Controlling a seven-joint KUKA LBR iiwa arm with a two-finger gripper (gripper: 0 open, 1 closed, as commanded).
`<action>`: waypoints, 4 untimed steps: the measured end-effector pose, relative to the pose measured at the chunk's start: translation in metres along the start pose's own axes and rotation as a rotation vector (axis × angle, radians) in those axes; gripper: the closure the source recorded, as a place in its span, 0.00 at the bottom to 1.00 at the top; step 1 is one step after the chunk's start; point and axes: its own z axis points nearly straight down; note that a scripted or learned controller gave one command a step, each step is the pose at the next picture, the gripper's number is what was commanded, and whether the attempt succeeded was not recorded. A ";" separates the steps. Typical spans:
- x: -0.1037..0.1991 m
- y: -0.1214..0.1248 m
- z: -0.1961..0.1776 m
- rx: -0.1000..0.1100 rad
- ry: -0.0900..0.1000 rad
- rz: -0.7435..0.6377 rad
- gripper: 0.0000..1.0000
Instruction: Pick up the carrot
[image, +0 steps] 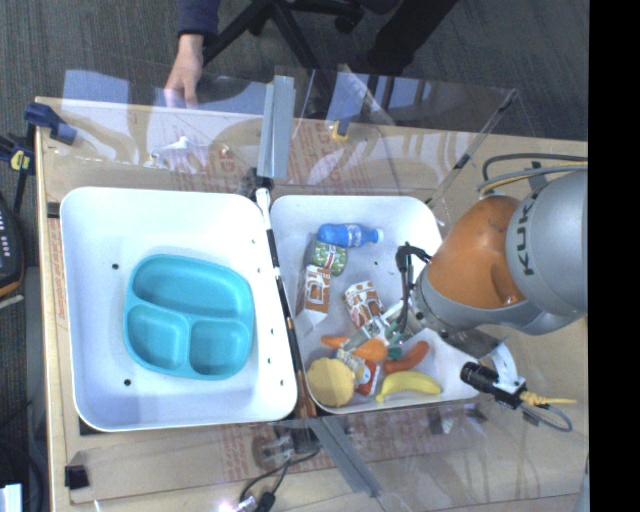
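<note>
Arm: grey KUKA arm with orange band (480, 262) fills my view at the right, reaching over the right bin's right wall.
Gripper: two-finger gripper (398, 330) sits low among the items, near the right bin's front right; I cannot tell how the jaws stand, the wrist hides them.
Carrot: small orange carrot (368, 351) lies in the right shallow white bin (290, 215), front part, just left of the gripper, touching neighbours on several sides.
Crowding: round yellow lemon-like fruit (331, 381) just front-left of the carrot; yellow banana (408, 385) just front-right; red chili pepper (409, 353) just right, close under the gripper.
Packets: white-and-red snack packet (362, 303) lies just behind the carrot; a taller white-and-red carton (318, 289) leans further left; green-and-white packet (330, 258) behind that.
Bottle: blue plastic bottle (346, 236) lies on its side near the back wall, well apart from the carrot.
Left bin: left shallow white bin (90, 220) holds a light blue three-compartment plastic tray (188, 316).
</note>
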 end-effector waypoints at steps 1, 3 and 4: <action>-0.001 0.002 -0.011 0.000 -0.001 -0.006 1.00; 0.002 0.050 -0.104 0.035 0.042 0.004 0.00; -0.026 0.009 -0.042 0.037 0.044 -0.006 0.00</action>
